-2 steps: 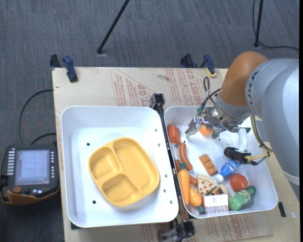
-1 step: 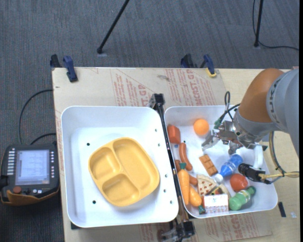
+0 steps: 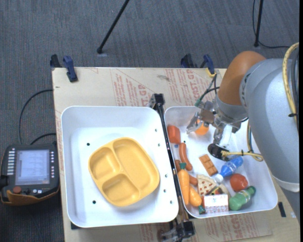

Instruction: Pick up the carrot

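— Grey carpet all round, a cardboard-topped bench (image 3: 116, 82) clamped at its far edge, and two white bins on it. What's in the left bin (image 3: 73, 135)?

— A yellow divided plate (image 3: 123, 171), lying flat near the middle.

— And the right bin (image 3: 265, 185)?

— Toy food, mostly along its left and near sides. The carrot (image 3: 184, 184) lies by the left wall, pointing far to near, with another orange piece just beside it on the right. Sausages (image 3: 184, 155) sit farther up that wall, a blue bottle (image 3: 231, 166) and a red tomato (image 3: 238, 181) to the right, a pizza slice (image 3: 208, 185) between.

— Where is the gripper (image 3: 211, 126)?

— At the far part of the right bin, well apart from the carrot. Its fingers are spread, and a small orange item (image 3: 202, 130) sits between them.

— Clamped on it?

— I cannot tell; the fingers look parted around it rather than pressed.
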Robot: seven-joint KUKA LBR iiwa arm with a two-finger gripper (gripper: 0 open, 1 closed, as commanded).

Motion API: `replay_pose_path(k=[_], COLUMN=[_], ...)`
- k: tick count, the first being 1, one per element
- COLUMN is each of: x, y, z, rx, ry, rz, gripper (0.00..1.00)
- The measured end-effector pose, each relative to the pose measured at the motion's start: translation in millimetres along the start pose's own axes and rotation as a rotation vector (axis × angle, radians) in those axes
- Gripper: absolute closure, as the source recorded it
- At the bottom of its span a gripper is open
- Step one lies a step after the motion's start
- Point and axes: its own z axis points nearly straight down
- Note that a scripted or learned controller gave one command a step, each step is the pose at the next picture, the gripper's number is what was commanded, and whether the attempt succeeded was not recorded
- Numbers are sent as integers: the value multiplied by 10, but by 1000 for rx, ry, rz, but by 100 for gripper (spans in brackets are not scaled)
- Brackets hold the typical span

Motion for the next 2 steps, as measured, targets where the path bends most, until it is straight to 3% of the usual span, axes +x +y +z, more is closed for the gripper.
replay_pose_path(k=[1,2], x=[-273,88], y=[-216,-111], z=[4,3], rx=[2,1], ry=[-1,-1], rz=[194,564], gripper=[0,0])
